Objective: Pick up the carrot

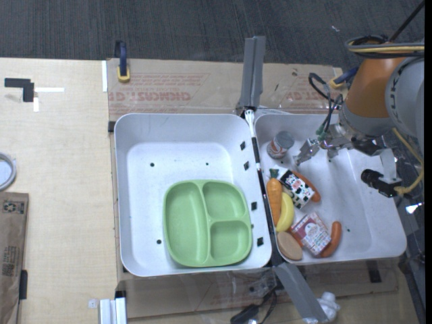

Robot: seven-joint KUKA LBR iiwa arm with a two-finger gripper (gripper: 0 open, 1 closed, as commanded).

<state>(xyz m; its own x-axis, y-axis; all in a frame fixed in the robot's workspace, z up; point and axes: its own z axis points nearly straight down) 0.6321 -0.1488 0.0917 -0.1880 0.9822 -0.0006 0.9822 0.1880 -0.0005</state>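
Metal tool (312,151) hangs low over the right bin (368,248), near its back wall, its fingers spread with nothing between them; the carrot (273,193) lies well apart from it against the bin's left wall, touching a banana (286,211); a green divided plate (206,223) sits in the left bin (135,181).

Left bin (135,181): shallow white plastic, holding a pale green three-compartment plate (208,223).
Right bin (368,231): yellow banana (286,212), small black-and-white carton (299,187), red-and-white packet (310,233), orange-red sausage (332,239), round brown cookie (290,247), grey-lidded can (283,142).
Bench (54,174): pale wood.
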